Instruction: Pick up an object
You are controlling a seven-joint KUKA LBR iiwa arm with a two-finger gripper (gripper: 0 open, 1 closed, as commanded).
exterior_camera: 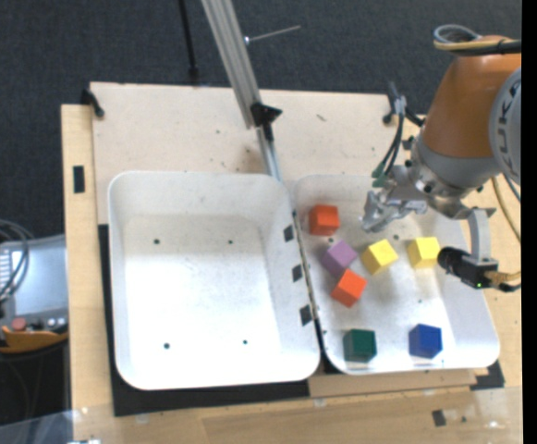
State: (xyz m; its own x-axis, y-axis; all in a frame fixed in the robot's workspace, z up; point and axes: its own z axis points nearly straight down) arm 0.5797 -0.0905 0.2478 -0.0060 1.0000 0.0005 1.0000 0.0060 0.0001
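Observation:
The right bin (476,340) holds several small blocks: an orange one (323,218) at the back, a purple one (339,255), a second orange one (348,288), two yellow ones (378,255) (423,251), a green one (360,345) and a blue one (425,340) at the front. My gripper (379,213) hangs over the back of this bin, to the right of the back orange block and just behind the nearer yellow block. Nothing shows between its fingers.
The left bin (120,248) lies beside the right one, with a shared divider between them. A slanted metal rail (236,54) rises from the back of the bench. A grey box with cables (23,289) stands off the left edge.

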